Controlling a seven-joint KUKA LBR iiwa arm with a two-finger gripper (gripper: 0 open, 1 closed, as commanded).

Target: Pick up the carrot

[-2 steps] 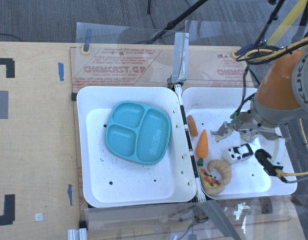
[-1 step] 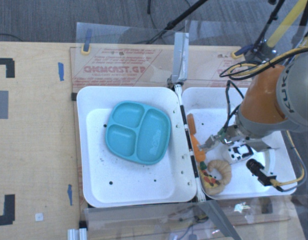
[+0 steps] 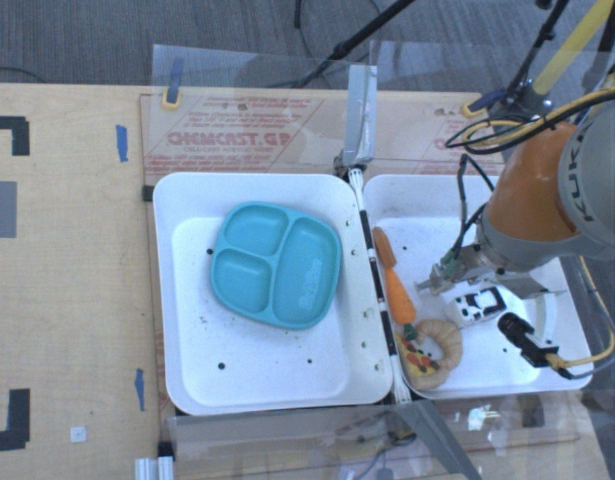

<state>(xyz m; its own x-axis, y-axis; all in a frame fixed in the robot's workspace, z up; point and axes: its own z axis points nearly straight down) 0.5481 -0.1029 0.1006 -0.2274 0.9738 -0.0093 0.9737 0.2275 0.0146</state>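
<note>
The grey arm (image 3: 527, 193), its orange band riding high toward the lens, hung over the right bin (image 3: 427, 218) with its pincer (image 3: 449, 278) lowered close to the floor. Whether the pincer was spread or pressed together could not be told from this angle, and nothing was seen pinched in it. The carrot (image 3: 392, 278) lay just beside the pincer, on the side away from the arm, stretched lengthwise along the bin wall that borders the neighbouring bin. Its narrower, duller end pointed to the far rim and its brighter, thicker end toward the near one. It looked like a light, stiff toy with a smooth, tapering skin, so it would likely slip out of a hold near either end. The thick middle, taken across its width, seemed the safest place to close on, though the wall tight against one flank left little room there. Nearer the front rim than the pincer, and touching or almost touching the carrot's thick end, sat a pale ring toy (image 3: 434, 349) with coloured markings, the right bin's only other loose item. Beyond the carrot and the shared wall, well apart from the pincer, the left bin (image 3: 287, 368) held a blue divided plate (image 3: 277, 265), with nothing visible in its three compartments.
</note>
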